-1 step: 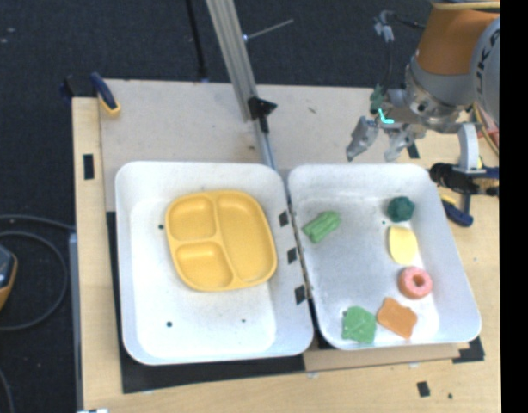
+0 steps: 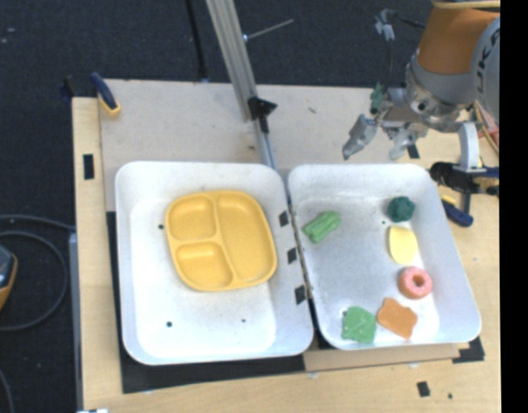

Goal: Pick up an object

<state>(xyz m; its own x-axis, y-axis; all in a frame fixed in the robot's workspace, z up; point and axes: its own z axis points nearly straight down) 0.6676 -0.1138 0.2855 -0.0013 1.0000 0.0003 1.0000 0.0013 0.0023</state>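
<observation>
Arm (image 2: 457, 41) reaching in from the right, its orange band sitting high at the frame's upper right corner. Tool (image 2: 383, 140) hanging above the far rim of the right bin (image 2: 359, 179), over bare tabletop (image 2: 178, 119) just behind it. Fingers (image 2: 359, 136) standing apart, nothing lying between them.

Right bin carrying six small objects, none touching the tool. Green cylinder-like piece (image 2: 321, 225) lying tilted near the bin's left wall. Dark green round lump (image 2: 401, 207) sitting near the far right side, with a pale yellow oblong piece (image 2: 403, 245) just in front of it. Pink ring (image 2: 414, 282) lying just nearer than the yellow piece. Orange chunk (image 2: 397, 317) and a bright green chunk (image 2: 359, 325) sitting side by side at the near edge, close to touching.

Left bin (image 2: 144, 317) holding a yellow divided tray (image 2: 221, 239) with three compartments, lying flat toward the bin's middle.

A slanted metal pole (image 2: 234, 50) rising from the tabletop behind the seam between the two bins.
</observation>
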